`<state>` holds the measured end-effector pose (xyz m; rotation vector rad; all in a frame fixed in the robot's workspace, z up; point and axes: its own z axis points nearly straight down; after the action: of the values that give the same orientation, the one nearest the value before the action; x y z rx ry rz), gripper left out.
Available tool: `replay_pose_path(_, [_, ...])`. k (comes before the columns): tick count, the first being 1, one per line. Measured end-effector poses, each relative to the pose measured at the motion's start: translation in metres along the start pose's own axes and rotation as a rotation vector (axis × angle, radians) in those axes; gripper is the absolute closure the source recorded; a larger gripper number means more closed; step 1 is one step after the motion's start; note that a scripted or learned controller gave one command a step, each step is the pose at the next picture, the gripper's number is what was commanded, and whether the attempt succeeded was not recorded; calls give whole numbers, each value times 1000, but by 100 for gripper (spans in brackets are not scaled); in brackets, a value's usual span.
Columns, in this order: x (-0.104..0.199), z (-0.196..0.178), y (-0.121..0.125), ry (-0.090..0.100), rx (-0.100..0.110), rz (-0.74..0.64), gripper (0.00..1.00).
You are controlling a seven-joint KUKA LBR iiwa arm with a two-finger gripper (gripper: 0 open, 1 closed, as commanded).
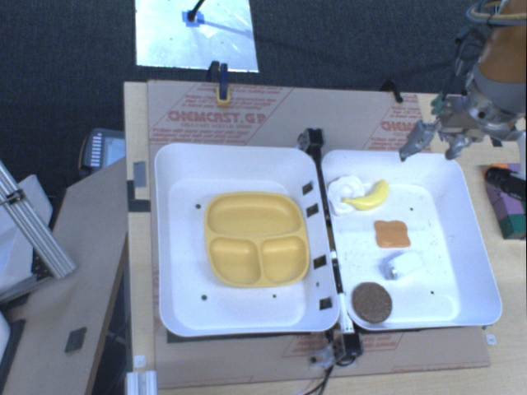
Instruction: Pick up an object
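Observation:
My gripper [435, 143] hangs over the far rim of the right bin [473, 245], fingers spread open with nothing between them. In that bin lie a yellow banana [369, 197] against a crumpled white piece [343, 189], an orange toast slice [392, 234], a small white and blue object [401, 265], and a dark brown round cookie [372, 301] near the front. All of these sit below and left of the gripper, apart from it.
The left bin [177, 245] holds a yellow three-compartment tray [255, 239]. A black divider with clips [323, 237] runs between the bins. Cardboard [247, 115] lies under both bins; a shiny metal sheet [196, 25] lies farther back.

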<state>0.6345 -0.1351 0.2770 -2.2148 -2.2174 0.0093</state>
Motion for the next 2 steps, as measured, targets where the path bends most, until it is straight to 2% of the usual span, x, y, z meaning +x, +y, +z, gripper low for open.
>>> replay_pose_path(1, [0,-7,2,-2,-11,-2,0])
replay_pose_path(2, [-1,35,1,-2,-8,-1,0])
